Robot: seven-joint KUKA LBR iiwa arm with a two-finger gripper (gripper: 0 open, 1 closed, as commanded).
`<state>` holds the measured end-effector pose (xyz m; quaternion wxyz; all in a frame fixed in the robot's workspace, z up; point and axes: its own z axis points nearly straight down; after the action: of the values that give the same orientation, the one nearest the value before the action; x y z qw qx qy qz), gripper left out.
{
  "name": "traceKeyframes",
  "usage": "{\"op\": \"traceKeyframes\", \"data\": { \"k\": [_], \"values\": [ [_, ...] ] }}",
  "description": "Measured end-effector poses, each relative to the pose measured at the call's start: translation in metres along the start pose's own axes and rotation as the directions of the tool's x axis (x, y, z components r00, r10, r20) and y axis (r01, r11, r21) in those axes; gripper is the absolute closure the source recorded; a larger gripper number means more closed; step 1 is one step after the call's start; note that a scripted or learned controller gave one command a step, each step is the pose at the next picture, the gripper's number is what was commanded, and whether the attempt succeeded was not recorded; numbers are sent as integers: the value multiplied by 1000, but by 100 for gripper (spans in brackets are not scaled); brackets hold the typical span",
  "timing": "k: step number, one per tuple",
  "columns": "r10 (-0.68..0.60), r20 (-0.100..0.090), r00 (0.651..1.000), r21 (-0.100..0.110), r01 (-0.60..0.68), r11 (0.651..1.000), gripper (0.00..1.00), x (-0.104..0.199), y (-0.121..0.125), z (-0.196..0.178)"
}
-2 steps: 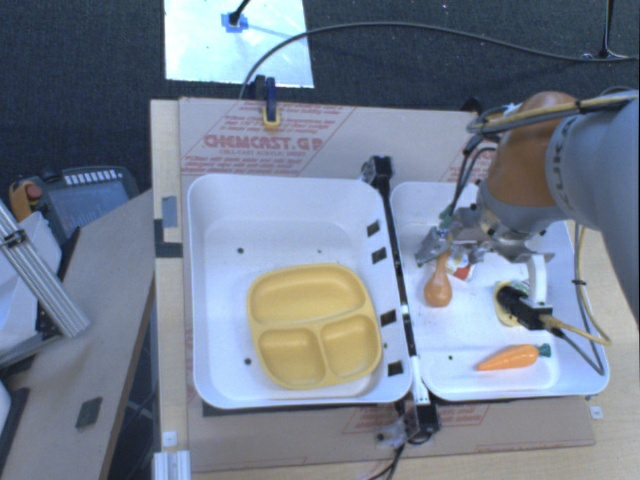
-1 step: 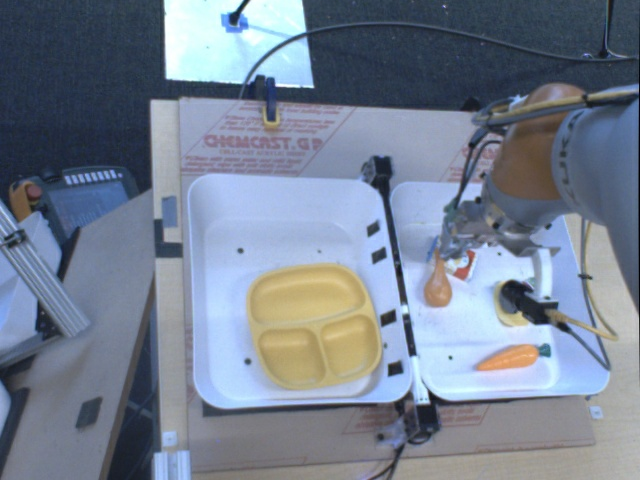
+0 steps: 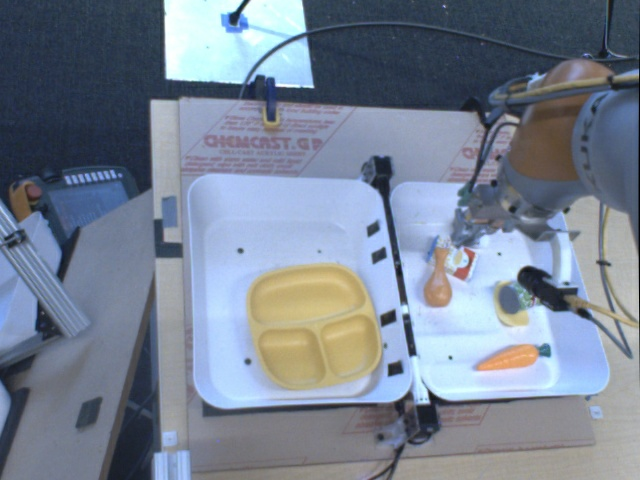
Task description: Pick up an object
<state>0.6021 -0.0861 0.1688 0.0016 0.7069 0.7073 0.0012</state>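
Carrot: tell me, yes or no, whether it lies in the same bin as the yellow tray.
No. The carrot lies in the right bin, while the yellow tray sits in the left bin.

grey arm reaching in from right, wrist bent down, tool (image 3: 467,230) lowered

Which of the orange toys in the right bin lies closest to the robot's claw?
The pale orange pear-shaped toy, just below the gripper. The carrot lies farther off, near the bin's front edge.

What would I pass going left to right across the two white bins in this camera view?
Yellow divided tray in the left bin → orange pear-shaped toy in the right bin → toy carrot. The hand hovers above the pear-shaped toy's end.
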Motion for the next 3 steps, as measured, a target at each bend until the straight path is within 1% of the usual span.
{"op": "traceKeyframes", "data": {
  "k": [1,2,3],
  "values": [
    [-4,0,1000,-3,4,1000,100,6,9,-51],
    [-4,0,1000,-3,4,1000,100,6,11,-105],
    [-7,-2,1000,5,7,1000,100,47,-11,-87]
  ]
}}
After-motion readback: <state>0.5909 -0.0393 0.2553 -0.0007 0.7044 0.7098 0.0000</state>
